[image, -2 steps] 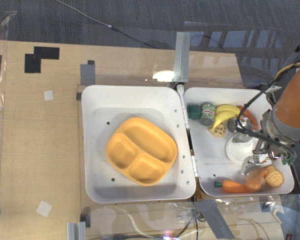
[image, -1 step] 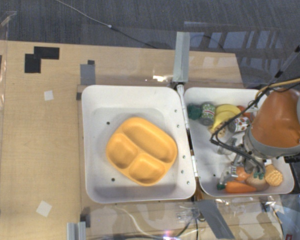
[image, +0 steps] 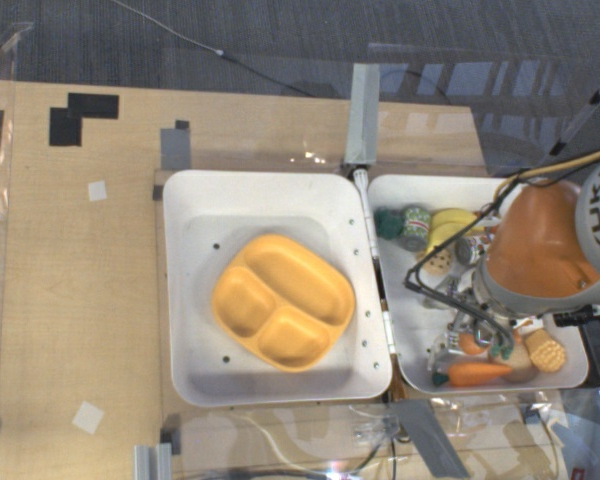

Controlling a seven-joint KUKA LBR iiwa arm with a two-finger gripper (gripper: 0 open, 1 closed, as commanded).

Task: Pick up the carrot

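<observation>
While the arm (image: 545, 243) is reached in over the right bin (image: 405, 368), its gripper (image: 467, 340) is lowered among the toys at the near end of that bin, and whether it is wide, narrow or closed on anything cannot be told, since the metal parts are tangled with cables and partly hidden by the orange band. The carrot (image: 477, 374) is seen just below the gripper, lying flat along the bin's near wall with its green tip pointed to the left. A small orange-red item (image: 472, 344) is found right at the gripper, too blurred to be named. A corn cob (image: 545, 350) is placed just to the gripper's right. Beyond the gripper, toward the far wall, a banana (image: 448, 226) and a green item (image: 405, 224) are seen. Well to the gripper's left, in the left bin (image: 180, 298), a yellow divided plate (image: 283, 301) is laid
</observation>
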